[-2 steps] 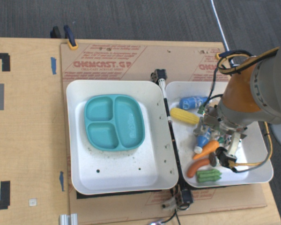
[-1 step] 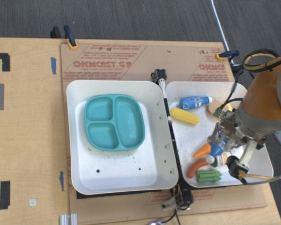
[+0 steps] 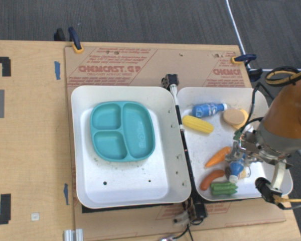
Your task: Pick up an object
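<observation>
Nearest the camera, in the right bin, a green block lies against the front wall, with a small sausage just beside it on the left. Directly behind them the jaws sit low among the toys, over a small blue-and-white item that I cannot identify. The wrist hardware covers the tips, so I cannot tell how the jaws stand, nor whether anything is between them.

A carrot lies tilted just left of the jaws, near to them and possibly touching; cannot confirm. Further back: a corn cob, then a tan round disc, and a blue bottle on its side near the rear wall.

The left bin holds a teal divided plate, well apart from the arm.

Behind both bins, the cardboard sheet is clamped to the wooden surface.

Status (judgement): arm is down at grasp height in the toy cluster, so the approach looks done. No object is seen lifted; all toys appear to rest on the bin floor. Left to do: secure a grip and raise. Likely candidates are the blue-and-white item or the carrot. Crowding there could spoil the grasp.
</observation>
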Controlling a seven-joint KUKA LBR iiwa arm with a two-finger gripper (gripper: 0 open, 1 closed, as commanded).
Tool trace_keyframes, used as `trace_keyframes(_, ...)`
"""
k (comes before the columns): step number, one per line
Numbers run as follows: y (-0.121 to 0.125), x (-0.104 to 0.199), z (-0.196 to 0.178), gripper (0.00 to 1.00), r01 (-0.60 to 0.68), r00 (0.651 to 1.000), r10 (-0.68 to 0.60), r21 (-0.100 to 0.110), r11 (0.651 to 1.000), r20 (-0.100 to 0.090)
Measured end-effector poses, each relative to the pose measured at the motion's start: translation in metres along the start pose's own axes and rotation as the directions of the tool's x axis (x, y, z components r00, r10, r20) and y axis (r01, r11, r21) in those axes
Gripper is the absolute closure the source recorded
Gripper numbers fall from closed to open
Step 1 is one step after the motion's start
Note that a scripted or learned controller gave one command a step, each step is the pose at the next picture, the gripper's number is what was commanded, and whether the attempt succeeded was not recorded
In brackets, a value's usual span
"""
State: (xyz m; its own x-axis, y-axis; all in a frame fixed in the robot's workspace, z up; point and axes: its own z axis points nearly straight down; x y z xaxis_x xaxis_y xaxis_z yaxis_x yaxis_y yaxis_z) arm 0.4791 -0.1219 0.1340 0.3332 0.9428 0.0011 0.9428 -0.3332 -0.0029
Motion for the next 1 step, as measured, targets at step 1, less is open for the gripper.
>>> trace_keyframes(1,-0.0191,0.0543,-0.0501,1.0,-0.403,0.915,0.403,-0.002,0.915,0.0)
